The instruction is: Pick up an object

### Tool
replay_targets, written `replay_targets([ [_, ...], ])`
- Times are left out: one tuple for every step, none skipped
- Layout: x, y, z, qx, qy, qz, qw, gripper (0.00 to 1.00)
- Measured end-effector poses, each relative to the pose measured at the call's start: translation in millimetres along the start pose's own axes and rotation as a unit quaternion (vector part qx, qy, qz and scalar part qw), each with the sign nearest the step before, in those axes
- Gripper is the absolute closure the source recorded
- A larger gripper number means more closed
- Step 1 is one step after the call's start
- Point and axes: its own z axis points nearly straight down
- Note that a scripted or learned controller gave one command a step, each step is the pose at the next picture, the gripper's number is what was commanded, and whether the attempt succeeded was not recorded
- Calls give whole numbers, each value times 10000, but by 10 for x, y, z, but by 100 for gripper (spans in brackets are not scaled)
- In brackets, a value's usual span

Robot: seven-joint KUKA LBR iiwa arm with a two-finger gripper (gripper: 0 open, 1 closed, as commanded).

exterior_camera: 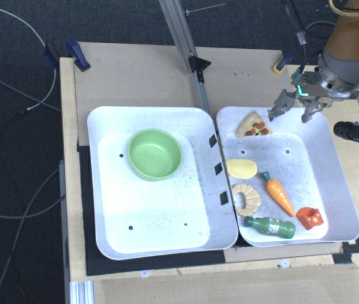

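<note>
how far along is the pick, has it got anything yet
Done: nothing is picked up so far. The gripper hangs open above the right bin's top edge with nothing between its fingers. In hand: it is closest to the pizza slice. Left: descend, close on an object and lift it. The carrot and bottle lie untouched.

The arm [351, 33] is a thick rounded column, orange in its upper part with a pale ring at the top, grey metal below. Under the grey collar sit two dark grey jaws, a small green-lit spot between them, and thin black cables.
</note>
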Motion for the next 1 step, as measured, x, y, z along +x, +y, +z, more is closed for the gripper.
replay_targets([
  [0,10,-28,-25,-3,-2,10000,0],
])
